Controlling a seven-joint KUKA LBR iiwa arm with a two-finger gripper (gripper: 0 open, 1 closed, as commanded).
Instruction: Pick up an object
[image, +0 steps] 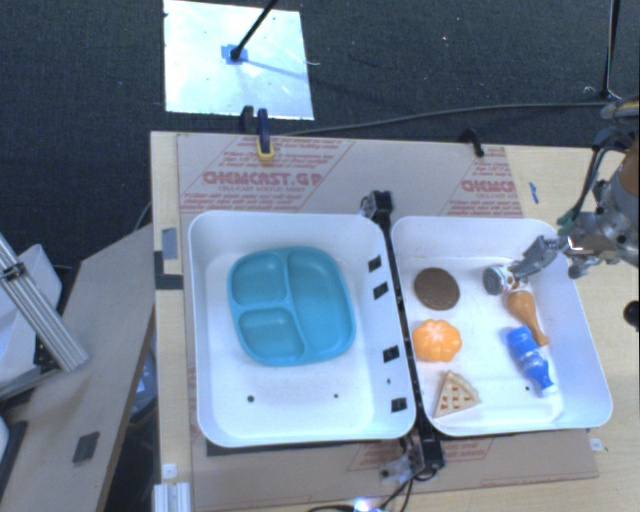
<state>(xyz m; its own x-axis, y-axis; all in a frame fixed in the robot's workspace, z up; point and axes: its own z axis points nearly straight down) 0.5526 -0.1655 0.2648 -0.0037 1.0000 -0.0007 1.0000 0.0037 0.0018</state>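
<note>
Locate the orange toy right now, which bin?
The orange toy sits in the right bin, near the divider, just below the brown disc and above the waffle wedge.

A brown round cookie (437, 288), an orange fruit (437, 340) and a waffle wedge (456, 394) lie at the frame's lower centre-right. Further right lie a tan drumstick (526, 314) and a blue bottle (529, 360).
</note>
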